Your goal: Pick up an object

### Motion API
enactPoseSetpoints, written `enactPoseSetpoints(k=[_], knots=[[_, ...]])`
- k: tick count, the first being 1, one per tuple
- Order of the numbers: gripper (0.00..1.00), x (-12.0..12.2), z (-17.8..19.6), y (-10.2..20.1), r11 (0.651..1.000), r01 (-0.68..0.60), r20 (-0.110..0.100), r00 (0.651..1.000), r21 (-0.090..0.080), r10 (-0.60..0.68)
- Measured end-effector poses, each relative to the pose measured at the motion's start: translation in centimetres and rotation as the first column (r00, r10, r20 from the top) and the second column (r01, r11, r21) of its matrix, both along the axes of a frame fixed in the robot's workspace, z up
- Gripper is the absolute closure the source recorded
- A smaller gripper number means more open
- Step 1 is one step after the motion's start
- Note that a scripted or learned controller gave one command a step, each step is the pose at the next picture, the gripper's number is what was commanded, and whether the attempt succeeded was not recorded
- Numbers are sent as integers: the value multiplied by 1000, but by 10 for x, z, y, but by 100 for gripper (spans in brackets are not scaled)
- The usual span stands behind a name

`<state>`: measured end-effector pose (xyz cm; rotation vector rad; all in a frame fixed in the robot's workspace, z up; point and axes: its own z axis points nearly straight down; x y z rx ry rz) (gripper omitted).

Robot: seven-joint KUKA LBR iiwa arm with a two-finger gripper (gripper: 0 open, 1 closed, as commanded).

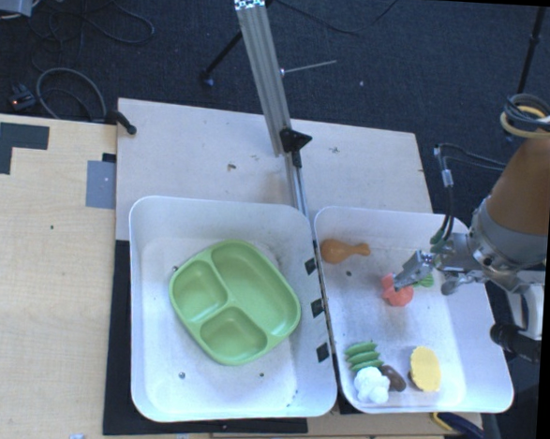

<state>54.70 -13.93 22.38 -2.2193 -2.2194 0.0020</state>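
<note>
In the right bin [475, 383] a small red toy with a green top [398, 292] lies near the middle. My gripper [414, 273] hangs right over it, its fingertips at the toy's upper right edge. A brown drumstick-shaped toy [342, 251] lies at the bin's far left. At the near end sit a green pea pod [360, 353], a white lump [370, 385], a small brown piece [394, 377] and a yellow round piece [424, 368].
The left bin [143, 364] holds a green divided plate [235, 300]. A slanted metal bar [271, 78] runs down to the divider between the bins, which carries black clips [316, 306]. The arm's orange band [524, 189] stands over the right bin's right side.
</note>
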Motion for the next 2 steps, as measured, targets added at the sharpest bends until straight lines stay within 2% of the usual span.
enactPoseSetpoints(k=[1,2], knots=[[0,0,0,-1,1000,2,1,1000,0,-2],[0,-3,-64,-1,1000,1,-6,1000,1,-1]])
